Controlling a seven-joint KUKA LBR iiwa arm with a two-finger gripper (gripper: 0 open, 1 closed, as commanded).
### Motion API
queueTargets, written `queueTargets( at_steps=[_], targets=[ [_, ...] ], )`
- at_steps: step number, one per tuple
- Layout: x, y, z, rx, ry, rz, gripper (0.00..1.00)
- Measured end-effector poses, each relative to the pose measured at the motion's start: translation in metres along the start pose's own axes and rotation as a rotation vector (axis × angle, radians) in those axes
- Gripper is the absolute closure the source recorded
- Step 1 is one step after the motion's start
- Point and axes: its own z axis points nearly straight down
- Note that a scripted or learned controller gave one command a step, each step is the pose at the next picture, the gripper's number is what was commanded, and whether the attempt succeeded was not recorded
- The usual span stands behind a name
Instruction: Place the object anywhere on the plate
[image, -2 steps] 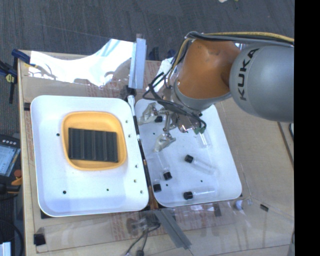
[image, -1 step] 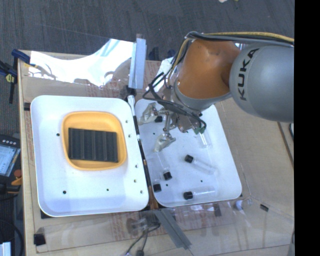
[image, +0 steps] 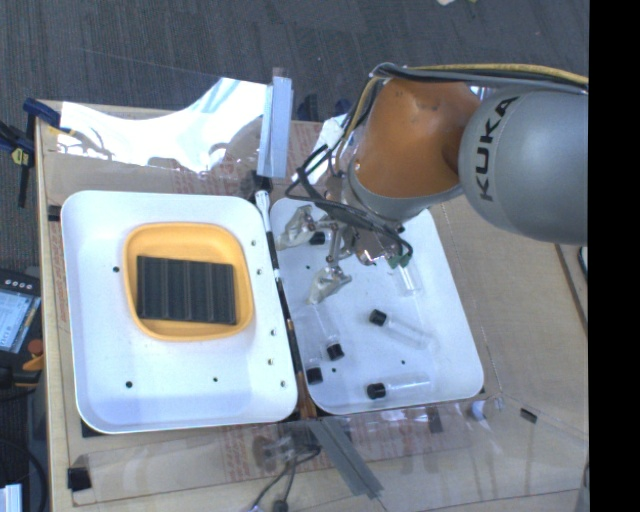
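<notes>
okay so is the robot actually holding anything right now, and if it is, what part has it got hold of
It cannot be told. The gripper hangs over the right bin, above the clear tubes lying there, but no tube is visibly between its jaws. The yellow plate sits in the left bin.

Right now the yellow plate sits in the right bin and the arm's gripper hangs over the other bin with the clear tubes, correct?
Not quite. The camera view shows the yellow plate in the left bin, not the right. The rest holds: the gripper hangs over the other bin, where the clear tubes lie.
</notes>
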Motion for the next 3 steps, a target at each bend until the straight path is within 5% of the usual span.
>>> queueTargets(
  at_steps=[3],
  targets=[
    [0.0000, 0.0000, 0.0000, 0.000, 0.000, 0.000, 0.00]
  ],
)
